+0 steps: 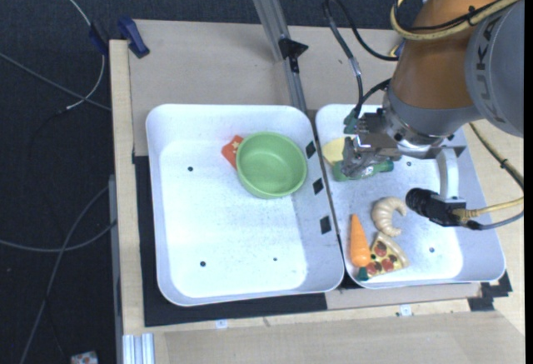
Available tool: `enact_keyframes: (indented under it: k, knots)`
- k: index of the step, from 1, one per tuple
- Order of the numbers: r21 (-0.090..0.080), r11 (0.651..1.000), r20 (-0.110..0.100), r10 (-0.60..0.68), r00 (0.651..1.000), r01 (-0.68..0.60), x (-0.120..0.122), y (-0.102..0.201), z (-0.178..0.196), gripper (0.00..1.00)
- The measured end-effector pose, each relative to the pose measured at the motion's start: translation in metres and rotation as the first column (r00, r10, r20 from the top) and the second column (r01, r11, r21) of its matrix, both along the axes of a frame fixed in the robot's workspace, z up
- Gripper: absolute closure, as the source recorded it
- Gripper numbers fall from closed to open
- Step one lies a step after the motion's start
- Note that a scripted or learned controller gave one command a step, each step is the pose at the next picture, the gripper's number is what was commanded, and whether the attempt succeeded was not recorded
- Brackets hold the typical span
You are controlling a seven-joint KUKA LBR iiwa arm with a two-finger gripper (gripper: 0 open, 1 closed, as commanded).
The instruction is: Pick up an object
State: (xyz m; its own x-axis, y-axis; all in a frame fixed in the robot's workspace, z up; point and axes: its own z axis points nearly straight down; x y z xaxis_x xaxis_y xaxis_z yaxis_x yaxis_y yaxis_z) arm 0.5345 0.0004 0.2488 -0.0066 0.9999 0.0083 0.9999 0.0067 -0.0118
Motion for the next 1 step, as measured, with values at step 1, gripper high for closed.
enact_keyframes:
  k: [1]
  knots:
    - [-0.001, 1.0, -0.001, 0.0, 1.0, 0.0, -0.0128, 0.0511, 0.0072, 1.0]
